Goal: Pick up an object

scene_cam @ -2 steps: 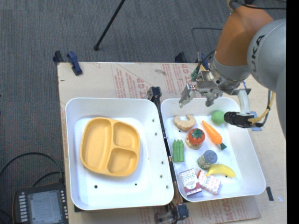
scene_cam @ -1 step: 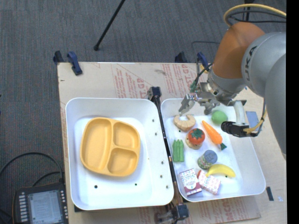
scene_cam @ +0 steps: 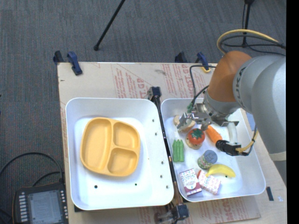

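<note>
- Over the right bin (scene_cam: 254, 183), the grey arm (scene_cam: 261, 97) comes in from the right, its orange band (scene_cam: 226, 76) sitting just above the wrist.
- Gripper (scene_cam: 189, 120) is down low at the far-left part of that bin, right on top of a small pale object (scene_cam: 180, 121) lying there.
- Can't tell how the jaws stand; the wrist hardware covers them, and whether they touch the pale object isn't clear either.
- Just near of the gripper sits a red tomato-like toy (scene_cam: 196, 138) with a green top, resting on the bin floor.
- To the tomato's right, an orange carrot (scene_cam: 214, 133) lies at a slant, partly under the arm's black cable fitting.
- Left of the tomato, a green pea-pod toy (scene_cam: 178, 150) lies beside the bin's left wall.
- Nearer still, a round tin (scene_cam: 208, 159) with a bluish lid, and just right of it a yellow banana (scene_cam: 221, 171).
- At the near-left corner, two small patterned cartons (scene_cam: 200, 182) lie side by side, touching.
- Across in the left bin (scene_cam: 74, 120), a yellow divided plate (scene_cam: 110, 146) with three compartments lies flat, well apart from the gripper.
- Both bins sit on a cardboard-covered bench (scene_cam: 117, 76) held by blue clamps (scene_cam: 74, 62) at the far edge.
- At the near-left corner of the view, a teach pendant (scene_cam: 39, 205) rests on the carpet.
</note>
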Robot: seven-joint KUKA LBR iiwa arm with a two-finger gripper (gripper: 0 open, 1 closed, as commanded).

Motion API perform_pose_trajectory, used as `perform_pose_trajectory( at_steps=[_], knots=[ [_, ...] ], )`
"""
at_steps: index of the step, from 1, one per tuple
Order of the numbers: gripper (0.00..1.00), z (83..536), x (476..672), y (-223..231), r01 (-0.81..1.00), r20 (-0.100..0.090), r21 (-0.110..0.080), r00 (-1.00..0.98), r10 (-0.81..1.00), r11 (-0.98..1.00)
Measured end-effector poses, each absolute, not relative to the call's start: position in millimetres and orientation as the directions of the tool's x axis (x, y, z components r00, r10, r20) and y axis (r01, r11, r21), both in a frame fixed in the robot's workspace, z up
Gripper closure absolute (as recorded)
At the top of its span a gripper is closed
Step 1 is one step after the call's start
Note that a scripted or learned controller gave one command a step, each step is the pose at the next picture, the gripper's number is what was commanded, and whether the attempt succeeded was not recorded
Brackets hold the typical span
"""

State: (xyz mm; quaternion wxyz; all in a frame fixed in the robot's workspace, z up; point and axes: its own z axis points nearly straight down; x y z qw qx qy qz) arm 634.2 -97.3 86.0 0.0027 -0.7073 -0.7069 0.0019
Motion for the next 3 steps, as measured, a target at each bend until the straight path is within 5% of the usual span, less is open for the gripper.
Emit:
perform_pose_trajectory(
  at_steps=[1,2,3],
  knots=[
    [1.00,96.0,634.3,-97.2,1.000,0.002,-0.009,0.002,1.000,-0.002],
    [1.00,105.3,634.1,-97.1,1.000,0.003,-0.011,0.002,1.000,-0.002],
    [0.00,105.2,634.0,-97.1,1.000,0.003,-0.011,0.003,1.000,-0.003]
  ],
)
